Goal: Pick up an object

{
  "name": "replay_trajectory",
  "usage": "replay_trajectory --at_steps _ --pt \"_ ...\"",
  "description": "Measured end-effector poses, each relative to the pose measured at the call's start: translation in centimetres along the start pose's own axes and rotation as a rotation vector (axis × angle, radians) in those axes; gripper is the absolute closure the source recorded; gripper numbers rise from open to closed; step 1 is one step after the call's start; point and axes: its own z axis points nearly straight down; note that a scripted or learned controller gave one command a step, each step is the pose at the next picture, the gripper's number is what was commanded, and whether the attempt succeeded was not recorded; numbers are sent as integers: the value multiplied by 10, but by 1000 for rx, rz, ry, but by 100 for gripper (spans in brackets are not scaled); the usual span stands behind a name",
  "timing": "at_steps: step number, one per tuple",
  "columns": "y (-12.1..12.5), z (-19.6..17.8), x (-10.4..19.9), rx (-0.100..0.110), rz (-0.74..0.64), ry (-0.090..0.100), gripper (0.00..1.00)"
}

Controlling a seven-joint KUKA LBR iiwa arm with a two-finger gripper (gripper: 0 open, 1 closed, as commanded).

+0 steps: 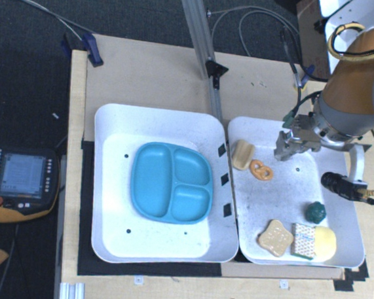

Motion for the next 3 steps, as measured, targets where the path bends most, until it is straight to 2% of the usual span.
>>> replay_trajectory --at_steps 2,3 --pt "-11 -6 117 0 0 0 100" --pt "-9 -14 172 -2 1 -1 100"
